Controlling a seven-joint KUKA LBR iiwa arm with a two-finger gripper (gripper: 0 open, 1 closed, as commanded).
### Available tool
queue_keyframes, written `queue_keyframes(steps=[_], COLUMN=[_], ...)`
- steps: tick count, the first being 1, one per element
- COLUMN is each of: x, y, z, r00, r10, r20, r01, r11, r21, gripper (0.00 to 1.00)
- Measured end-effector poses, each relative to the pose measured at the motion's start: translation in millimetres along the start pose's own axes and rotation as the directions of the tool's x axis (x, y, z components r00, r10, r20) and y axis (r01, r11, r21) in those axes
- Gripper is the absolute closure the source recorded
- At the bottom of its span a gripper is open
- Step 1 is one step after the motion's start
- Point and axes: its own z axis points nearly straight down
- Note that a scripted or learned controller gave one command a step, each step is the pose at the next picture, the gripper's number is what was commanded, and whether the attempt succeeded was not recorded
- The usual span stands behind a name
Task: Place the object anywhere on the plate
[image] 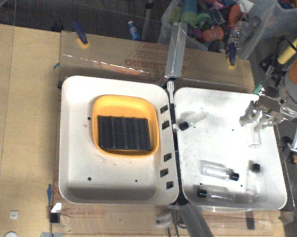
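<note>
The gripper (259, 119) hovers at the upper right of the frame over the right bin (214, 104); whether it grips anything cannot be told. Clear vials (219, 173) lie below it, well apart. The yellow plate (106, 103) sits in the left bin (72, 149).

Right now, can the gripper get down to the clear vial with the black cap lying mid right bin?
Probably yes. The gripper hangs over the right bin's far side, and the clear vial lies on open floor, apart from the other vials nearer the front wall.
</note>
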Motion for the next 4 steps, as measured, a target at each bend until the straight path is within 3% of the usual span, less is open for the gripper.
queue_keyframes(steps=[1,2,3,4], x=[9.0,14.8,15.7,-5.4], y=[61.4,59.6,60.2,65.6], z=[29.3,-9.0,-51.6,-77.6], r00=[1.0,0.995,0.961,0.905], r10=[-0.006,-0.101,-0.277,-0.425], r20=[0.003,0.004,0.004,0.006], r01=[0.006,0.101,0.277,0.425], r11=[1.0,0.995,0.961,0.905], r21=[-0.001,-0.005,-0.005,-0.005], gripper=[1.0,1.0,1.0,1.0])
